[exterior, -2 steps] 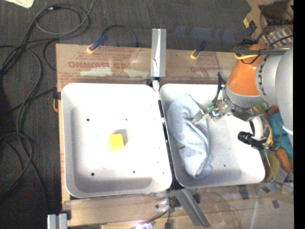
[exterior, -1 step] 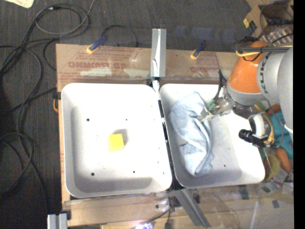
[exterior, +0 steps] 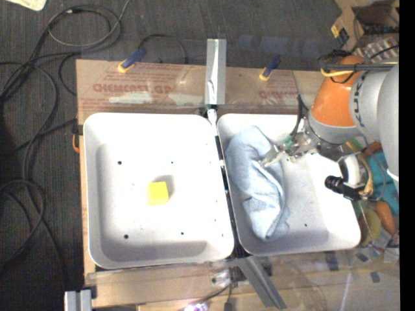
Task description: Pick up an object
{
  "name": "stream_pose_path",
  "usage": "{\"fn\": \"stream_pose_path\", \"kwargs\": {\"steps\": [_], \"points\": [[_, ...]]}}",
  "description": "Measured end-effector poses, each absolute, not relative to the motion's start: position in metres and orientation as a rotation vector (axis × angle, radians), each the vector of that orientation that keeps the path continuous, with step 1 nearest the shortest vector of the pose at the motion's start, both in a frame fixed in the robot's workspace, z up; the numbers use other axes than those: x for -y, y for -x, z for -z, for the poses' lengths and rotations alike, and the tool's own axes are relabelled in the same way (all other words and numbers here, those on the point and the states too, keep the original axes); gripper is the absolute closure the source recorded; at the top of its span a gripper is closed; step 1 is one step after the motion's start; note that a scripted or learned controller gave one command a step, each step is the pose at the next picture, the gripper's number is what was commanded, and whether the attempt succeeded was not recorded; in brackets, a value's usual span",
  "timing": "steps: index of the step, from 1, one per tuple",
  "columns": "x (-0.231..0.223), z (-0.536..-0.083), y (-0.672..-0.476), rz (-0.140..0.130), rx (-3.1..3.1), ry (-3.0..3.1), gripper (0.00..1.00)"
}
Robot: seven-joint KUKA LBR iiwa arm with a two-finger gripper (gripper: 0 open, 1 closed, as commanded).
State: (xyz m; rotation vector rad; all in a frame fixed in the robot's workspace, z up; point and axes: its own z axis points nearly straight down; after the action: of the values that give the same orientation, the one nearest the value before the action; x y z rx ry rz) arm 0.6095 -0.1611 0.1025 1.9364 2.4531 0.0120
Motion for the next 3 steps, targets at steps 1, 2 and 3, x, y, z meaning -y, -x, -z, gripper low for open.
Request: {"fn": "stream_pose_path", "kwargs": {"steps": [1,2,3], "points": [[0.160,-0.111,-0.610,-0.014,-2.454,-1.936,1.00],[0.160,-0.111,-0.610,-0.013,-2.454,-1.936,0.00],[0.135,-0.093,-0.593,-0.006,-2.643,-1.663,0.00]]}}
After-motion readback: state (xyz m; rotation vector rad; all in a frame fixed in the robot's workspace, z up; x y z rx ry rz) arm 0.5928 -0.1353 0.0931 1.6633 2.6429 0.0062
